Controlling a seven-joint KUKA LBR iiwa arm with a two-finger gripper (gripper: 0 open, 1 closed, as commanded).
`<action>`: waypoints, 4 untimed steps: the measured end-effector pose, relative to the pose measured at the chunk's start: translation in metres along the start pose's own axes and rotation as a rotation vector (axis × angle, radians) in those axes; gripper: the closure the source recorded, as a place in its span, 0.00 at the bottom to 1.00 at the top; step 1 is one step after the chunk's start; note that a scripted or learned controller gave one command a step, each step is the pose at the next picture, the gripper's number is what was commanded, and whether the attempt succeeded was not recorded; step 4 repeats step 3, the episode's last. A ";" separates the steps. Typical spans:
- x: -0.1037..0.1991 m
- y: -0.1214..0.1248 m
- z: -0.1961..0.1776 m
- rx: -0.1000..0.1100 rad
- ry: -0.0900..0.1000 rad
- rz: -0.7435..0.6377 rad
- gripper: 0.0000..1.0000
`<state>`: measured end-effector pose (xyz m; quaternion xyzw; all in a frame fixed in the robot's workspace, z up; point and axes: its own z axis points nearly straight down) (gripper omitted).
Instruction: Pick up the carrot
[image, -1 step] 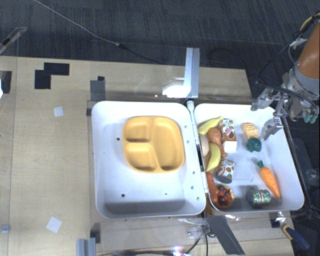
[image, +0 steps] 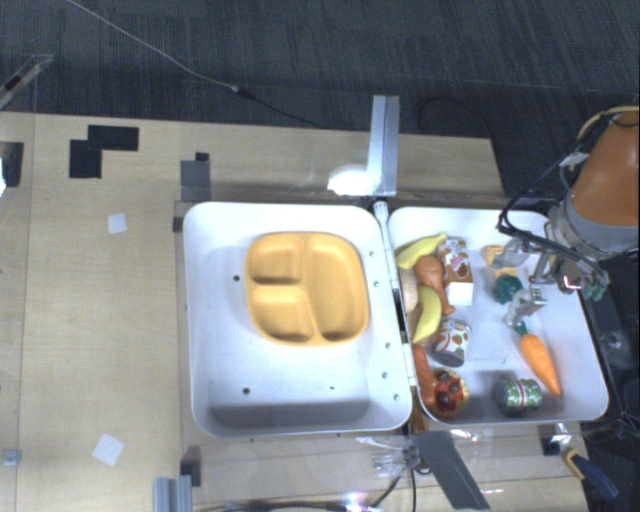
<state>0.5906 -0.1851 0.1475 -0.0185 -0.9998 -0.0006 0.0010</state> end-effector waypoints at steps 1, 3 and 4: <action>0.089 0.009 0.058 0.002 -0.018 0.136 0.00; 0.084 0.038 -0.023 0.000 -0.014 0.347 1.00; 0.084 0.038 -0.023 0.000 -0.014 0.347 1.00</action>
